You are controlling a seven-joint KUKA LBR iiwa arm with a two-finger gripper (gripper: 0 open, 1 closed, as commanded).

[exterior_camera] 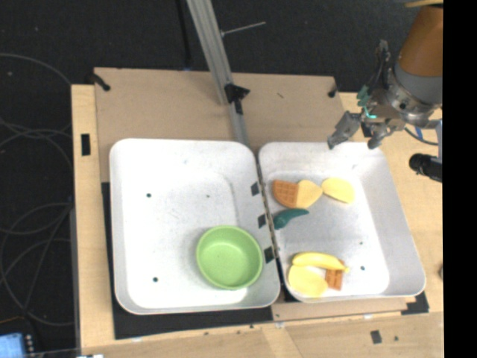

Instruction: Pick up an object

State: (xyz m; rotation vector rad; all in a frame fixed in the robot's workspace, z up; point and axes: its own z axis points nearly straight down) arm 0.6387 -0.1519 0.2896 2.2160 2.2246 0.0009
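Objects for picking lying in the right bin (387, 200), all nearer the camera than the gripper (356, 134) and well apart from it. Closest to the claw: a pale yellow piece (339, 191), just right of an orange waffle-textured piece (296, 193) in the bin's upper middle. Below these, a small teal item (289, 216) against the bin's left wall. Toward the near edge, a yellow banana-shaped toy (317, 260), a rounded yellow piece (306, 280) and a small orange-brown block (335, 278), touching or nearly touching one another. In the left bin (149, 177), a green bowl (229, 256) upright near the front right corner.

Arm (421, 47) entering from the right, orange band above a grey wrist, tilted down and leftward toward the far right corner of the right bin. Gripper poised over that far rim, above the bin floor. Fingers (342, 133) spread moderately apart, with bare white bin visible between them; nothing gripped, nothing touched.
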